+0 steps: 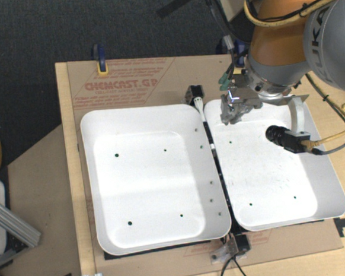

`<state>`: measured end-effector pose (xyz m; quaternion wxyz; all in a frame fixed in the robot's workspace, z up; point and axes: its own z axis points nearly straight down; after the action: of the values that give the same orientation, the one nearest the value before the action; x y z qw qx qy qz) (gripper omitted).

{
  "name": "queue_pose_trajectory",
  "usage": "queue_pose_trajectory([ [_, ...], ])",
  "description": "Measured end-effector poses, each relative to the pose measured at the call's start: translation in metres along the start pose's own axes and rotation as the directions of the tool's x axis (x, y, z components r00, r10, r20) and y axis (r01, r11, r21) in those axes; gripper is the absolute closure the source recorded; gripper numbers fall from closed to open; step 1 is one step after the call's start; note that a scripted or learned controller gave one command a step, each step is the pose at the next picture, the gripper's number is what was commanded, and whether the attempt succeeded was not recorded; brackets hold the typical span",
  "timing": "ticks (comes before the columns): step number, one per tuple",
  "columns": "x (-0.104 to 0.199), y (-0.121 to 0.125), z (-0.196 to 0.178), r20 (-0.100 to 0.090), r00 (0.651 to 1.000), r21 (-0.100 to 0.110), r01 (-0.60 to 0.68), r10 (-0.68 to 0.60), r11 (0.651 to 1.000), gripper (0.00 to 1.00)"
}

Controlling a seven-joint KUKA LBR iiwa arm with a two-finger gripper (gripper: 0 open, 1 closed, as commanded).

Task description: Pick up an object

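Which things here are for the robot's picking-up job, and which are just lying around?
For the job: gripper; right bin; left bin.
Just lying about: blue clamp; brown board; black clip.

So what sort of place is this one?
Probably a robotics lab bench set up for bin picking: an arm over two white bins on a clamped board, with loose cabling.

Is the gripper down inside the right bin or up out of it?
Cannot tell for sure. The gripper shows over the right bin's far left corner, but the slanted view hides its height above the floor.
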<state>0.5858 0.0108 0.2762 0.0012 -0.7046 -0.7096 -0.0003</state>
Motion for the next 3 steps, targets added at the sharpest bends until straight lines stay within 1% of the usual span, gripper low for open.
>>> queue_pose_trajectory([
  [1, 0.022, 0.014, -0.146, 0.001, 1.000, -0.021, -0.003, 0.003, 1.000, 1.00],
  [2, 0.084, 0.083, -0.062, 0.000, 1.000, -0.009, -0.004, 0.004, 1.000, 1.00],
  [3, 0.139, 0.081, 0.018, 0.002, 1.000, 0.005, -0.004, 0.004, 1.000, 1.00],
])
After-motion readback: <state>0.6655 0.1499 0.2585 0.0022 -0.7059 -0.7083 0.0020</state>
